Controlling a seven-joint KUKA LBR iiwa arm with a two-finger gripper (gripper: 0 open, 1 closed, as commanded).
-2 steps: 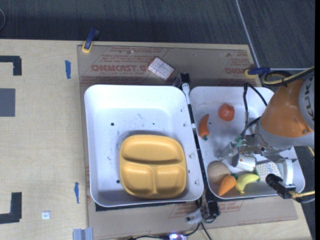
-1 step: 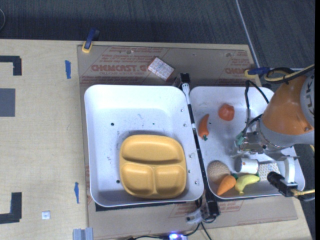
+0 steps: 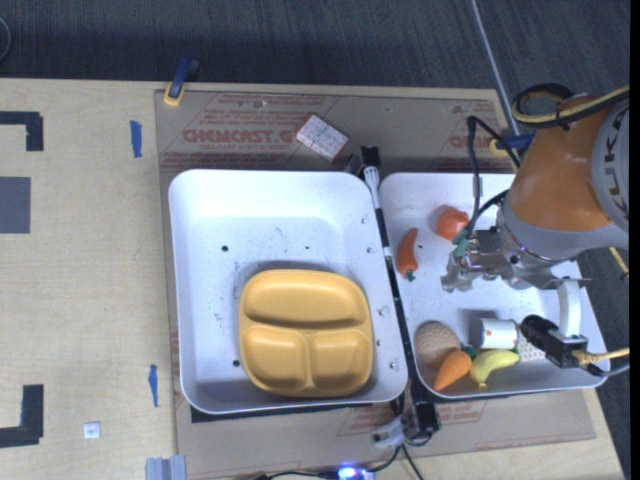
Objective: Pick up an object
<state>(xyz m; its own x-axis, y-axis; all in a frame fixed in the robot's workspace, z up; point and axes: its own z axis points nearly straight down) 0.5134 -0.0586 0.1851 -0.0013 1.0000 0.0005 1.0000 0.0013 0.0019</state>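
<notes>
Evidently the step in hand is choosing a target and lowering onto it, and the claw [image 3: 463, 269] hangs over the upper middle of the right bin [image 3: 590, 313] with nothing visibly in it. Whether it stands wide or narrow cannot be told from this slanted view.

To do this well, I judge the arm should settle on one isolated piece, centre over it, and turn the wrist so the closing line crosses the piece's narrow width. It should then go straight down and lift without dragging sideways.

Far to the claw's left, in the other bin, lies the yellow divided tray [image 3: 305, 331], probably too broad to grasp. The small red pepper [image 3: 407, 251] lies near the claw's left, apart from it and close to the bin wall, so the wall may crowd a grasp there. The orange-red round fruit [image 3: 450, 221] sits just beyond the claw, slightly left, and looks the easiest pick.

Nearer the camera than the claw are a beige lump [image 3: 434, 338], a carrot [image 3: 452, 370] and a banana [image 3: 495, 365], packed together and so riskier.
</notes>
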